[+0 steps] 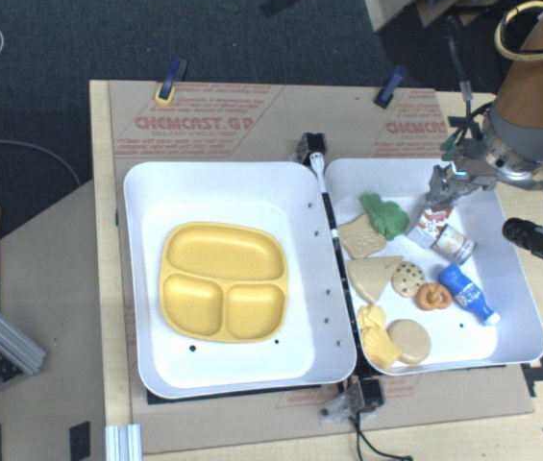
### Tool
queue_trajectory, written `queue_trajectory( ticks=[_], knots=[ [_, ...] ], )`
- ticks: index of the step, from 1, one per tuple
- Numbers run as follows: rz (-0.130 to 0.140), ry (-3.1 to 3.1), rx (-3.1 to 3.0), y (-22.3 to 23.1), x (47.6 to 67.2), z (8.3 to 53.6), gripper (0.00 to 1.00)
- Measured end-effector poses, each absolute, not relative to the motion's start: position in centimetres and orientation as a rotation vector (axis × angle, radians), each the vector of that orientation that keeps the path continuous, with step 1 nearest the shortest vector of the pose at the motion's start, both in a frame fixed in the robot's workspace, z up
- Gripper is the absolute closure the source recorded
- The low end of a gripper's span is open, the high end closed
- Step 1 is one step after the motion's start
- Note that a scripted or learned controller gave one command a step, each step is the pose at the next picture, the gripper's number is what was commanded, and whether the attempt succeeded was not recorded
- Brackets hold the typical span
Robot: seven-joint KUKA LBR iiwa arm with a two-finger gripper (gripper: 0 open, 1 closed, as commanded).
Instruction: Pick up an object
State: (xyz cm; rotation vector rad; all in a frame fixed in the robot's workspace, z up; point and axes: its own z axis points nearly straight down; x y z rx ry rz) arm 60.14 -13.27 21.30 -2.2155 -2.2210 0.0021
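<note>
Figure: the approach step of a pick, seen from above. Your hand (441, 188) hangs low over the upper part of the right bin (521, 296), its tip just above or touching the small can (444, 235) with the red-and-white label, which lies on its side near the bin's middle. You cannot tell from this view how wide the hand stands, nor whether anything sits in it; judge the grasp as not yet made.

The can is the likeliest target. It is a smooth, hard cylinder with a metallic end, and it would probably roll if pushed from one side, so your next move calls for a straight descent with the hand closing across the round body, not along it.

Around it lie softer or flatter shapes. A knobbly green piece (384, 215) sits just to the can's left, touching a tan bread slice (360, 236). Below are a pale wedge (372, 279), a speckled cookie (407, 278), a ridged brown ring like a doughnut (432, 297), and a glossy blue bottle (467, 293) with a white cap, lying flat. A yellow ruffled piece (374, 331) and a tan disc (408, 338) crowd the lower left corner.

The left bin (146, 219) holds a matte yellow tray (223, 279) with three compartments, well apart from the hand. Both bins are smooth white plastic on a cardboard-covered bench (213, 118).
</note>
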Motion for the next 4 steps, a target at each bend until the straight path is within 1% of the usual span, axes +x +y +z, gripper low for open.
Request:
queue_trajectory(
  ticks=[1, 2, 3, 4],
  knots=[
    [0.002, -2.222, -2.214, -8.6, 57.1, 21.6, 1.00],
    [0.001, -2.221, -2.215, -5.1, 53.6, 22.9, 1.00],
    [0.004, -2.220, -2.215, -2.2, 49.9, 21.8, 1.00],
    [-0.002, -2.224, -2.222, -1.9, 49.6, 23.2, 1.00]
  ],
)
